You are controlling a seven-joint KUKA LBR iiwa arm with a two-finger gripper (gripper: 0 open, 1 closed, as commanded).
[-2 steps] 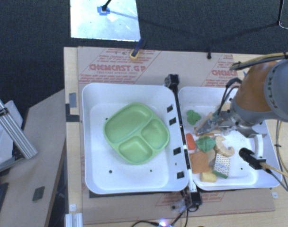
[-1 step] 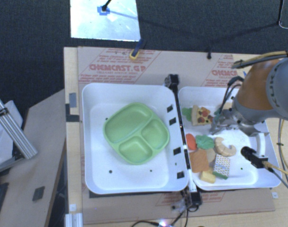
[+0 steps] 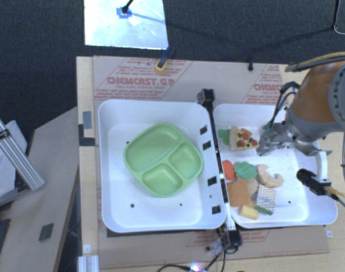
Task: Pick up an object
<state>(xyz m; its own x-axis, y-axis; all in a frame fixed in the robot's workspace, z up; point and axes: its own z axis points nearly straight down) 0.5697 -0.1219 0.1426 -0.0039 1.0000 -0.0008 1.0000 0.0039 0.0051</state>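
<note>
One pizza slice (image 3: 243,138) just left of hand (image 3: 267,146)

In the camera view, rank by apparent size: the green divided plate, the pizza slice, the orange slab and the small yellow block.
1. green divided plate
2. orange slab
3. pizza slice, close to the slab, so unsure
4. small yellow block

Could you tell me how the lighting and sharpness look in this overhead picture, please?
Camera view: even, soft lighting; white bins bright but not blown out; strong glare on the shiny sheet at the top; toy food slightly soft; arm and pincer a little blurred.
</note>
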